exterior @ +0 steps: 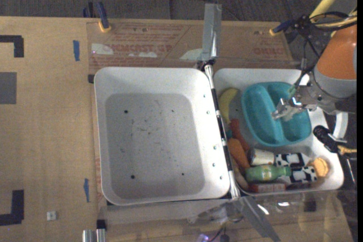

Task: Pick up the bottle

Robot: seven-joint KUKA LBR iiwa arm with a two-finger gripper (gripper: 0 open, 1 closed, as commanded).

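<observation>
Here, seen from above at a slant: cardboard-covered worktop (45, 139) bearing two shallow white bins side by side. Left bin (108, 93) with a grey, speckled floor. Right bin (336, 178) crowded with objects: teal two-compartment dish (264, 122) tilted in the far half; yellow banana-like piece (228, 103) just left of the dish, against the dividing wall; orange carrot-like piece (238, 154) nearer along the same wall. Bottle (271, 173), green with a red band, lying on its side at the near edge of the right bin, neck pointing right, just beside a black-and-white patterned item (299, 168) and below a small white box (262, 156). Small orange round object (321, 165) in the near right corner. Arm entering from the right, orange band (340, 56) above a grey wrist. Hand (285, 109) over the teal dish, metal fingers (281, 111) angled down toward the dish's middle ridge; whether spread or closed, impossible to tell at this sharpness. Nothing visibly between them. Bottle well apart from the hand, nearer in the bin. Blue tape marks (76, 49) and black tape corners (13, 45) on the worktop left of the bins.
</observation>
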